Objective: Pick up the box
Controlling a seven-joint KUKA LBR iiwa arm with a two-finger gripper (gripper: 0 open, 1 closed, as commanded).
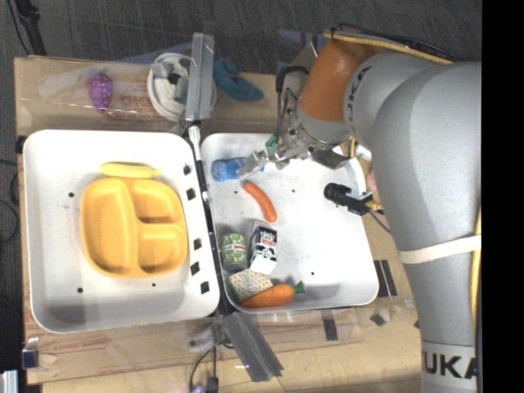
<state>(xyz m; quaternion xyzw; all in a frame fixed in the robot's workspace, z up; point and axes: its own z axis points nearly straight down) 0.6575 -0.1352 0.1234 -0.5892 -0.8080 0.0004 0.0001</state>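
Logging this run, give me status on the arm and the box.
Gripper low at right bin's far edge, near the blue item. Box untouched, bin's near side. Green can against it, sausage between.

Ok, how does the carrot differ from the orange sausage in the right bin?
The carrot has a green top; the sausage is plain orange-red. The carrot lies nearly level along the right bin's near edge; the sausage lies diagonally, farther up. The carrot touches a patterned item; the sausage lies alone. Both are long orange foods.

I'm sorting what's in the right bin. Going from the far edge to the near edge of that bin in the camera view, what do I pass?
Blue bottle → orange sausage → small box → carrot.
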